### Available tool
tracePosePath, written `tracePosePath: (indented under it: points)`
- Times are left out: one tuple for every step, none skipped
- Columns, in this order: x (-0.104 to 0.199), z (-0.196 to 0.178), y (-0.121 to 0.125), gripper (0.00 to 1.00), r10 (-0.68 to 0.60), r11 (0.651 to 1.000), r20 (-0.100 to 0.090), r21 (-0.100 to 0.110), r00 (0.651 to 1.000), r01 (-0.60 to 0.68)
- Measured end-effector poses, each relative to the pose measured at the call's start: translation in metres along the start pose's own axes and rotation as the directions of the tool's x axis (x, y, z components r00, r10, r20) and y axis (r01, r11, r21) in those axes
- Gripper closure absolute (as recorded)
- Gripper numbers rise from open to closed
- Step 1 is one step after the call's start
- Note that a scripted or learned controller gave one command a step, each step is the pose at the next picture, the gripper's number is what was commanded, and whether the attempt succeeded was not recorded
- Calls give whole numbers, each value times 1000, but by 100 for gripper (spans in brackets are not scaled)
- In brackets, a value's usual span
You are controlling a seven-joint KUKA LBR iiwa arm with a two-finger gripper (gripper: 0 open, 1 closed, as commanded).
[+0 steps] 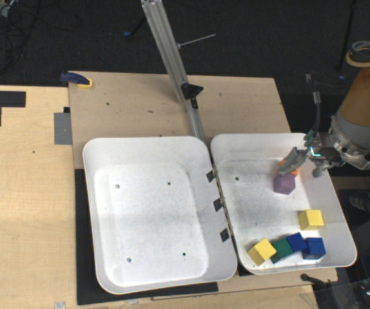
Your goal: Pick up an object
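Note:
My gripper hangs over the back right part of the right bin, its fingers spread open with nothing between them. A small orange block lies just at the tip of the left finger. A purple block sits directly in front of the orange one, touching or nearly touching it. A yellow cube rests further forward near the bin's right wall.
At the right bin's front edge huddle a yellow block, a green block and two blue blocks. The left bin stands beside it. A slanted metal rail rises behind the bins.

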State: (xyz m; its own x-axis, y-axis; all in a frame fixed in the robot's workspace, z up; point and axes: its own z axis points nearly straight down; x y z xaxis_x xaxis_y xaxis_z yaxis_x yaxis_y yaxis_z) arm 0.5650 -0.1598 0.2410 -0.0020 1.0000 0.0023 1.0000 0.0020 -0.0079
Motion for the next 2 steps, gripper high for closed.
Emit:
tracePosePath:
  points:
    - [-1, -2, 1, 0, 2, 1000, 1, -5, 1000, -2]
    - [2, 55, -10, 0, 2, 1000, 0, 1, 1000, -2]
